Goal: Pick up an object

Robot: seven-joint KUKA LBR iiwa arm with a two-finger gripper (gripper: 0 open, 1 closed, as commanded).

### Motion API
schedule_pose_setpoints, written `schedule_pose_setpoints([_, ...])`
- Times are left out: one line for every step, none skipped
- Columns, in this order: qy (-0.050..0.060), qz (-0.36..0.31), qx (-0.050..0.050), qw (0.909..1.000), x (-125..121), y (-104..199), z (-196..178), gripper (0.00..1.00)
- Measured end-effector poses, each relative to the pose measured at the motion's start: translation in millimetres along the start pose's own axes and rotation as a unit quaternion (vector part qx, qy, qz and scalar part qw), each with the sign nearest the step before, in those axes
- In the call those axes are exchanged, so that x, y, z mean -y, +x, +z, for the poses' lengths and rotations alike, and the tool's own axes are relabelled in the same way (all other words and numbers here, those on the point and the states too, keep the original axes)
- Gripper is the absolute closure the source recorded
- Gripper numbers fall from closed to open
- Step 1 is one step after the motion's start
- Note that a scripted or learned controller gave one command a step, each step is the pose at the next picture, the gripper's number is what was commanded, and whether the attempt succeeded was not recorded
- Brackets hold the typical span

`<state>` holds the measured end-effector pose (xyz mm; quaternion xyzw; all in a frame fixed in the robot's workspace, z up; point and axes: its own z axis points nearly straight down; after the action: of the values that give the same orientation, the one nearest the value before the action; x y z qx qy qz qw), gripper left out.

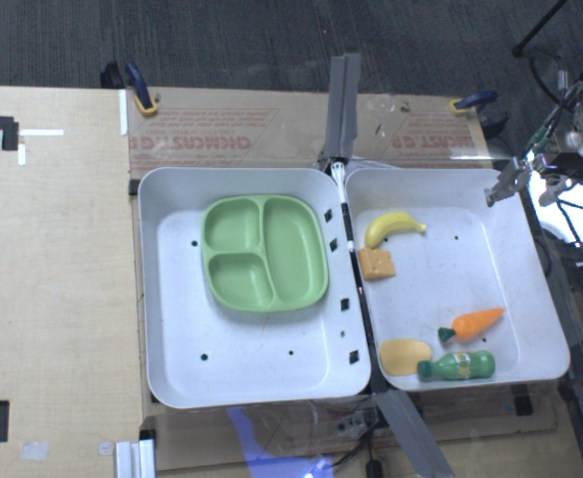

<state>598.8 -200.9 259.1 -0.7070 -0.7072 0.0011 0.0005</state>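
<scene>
The right bin (515, 267) holds several small objects. A yellow banana (396, 227) lies near its far left corner, with a tan square block (377, 264) just in front of it. An orange carrot (475, 322) lies toward the near right. Along the near wall a green bottle (457, 366) lies on its side, touching a flat yellow piece (406, 355). My gripper (507, 183) hangs at the view's right edge, over the bin's far right corner, well away from all the objects. Cables and metal parts crowd around it.
The left bin (171, 317) holds a green three-compartment plate (266, 254) toward its far side. A grey divider post (342, 108) rises behind the seam between the bins. Blue clamps (137, 86) sit on the cardboard at the back.
</scene>
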Motion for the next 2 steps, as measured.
schedule_pose_setpoints([0.000, -0.001, 0.001, 1.0000, -0.3, -0.9, -8.5, 1.00])
schedule_pose_setpoints([0.000, -0.001, 0.001, 1.0000, -0.3, -0.7, -8.4, 0.00])
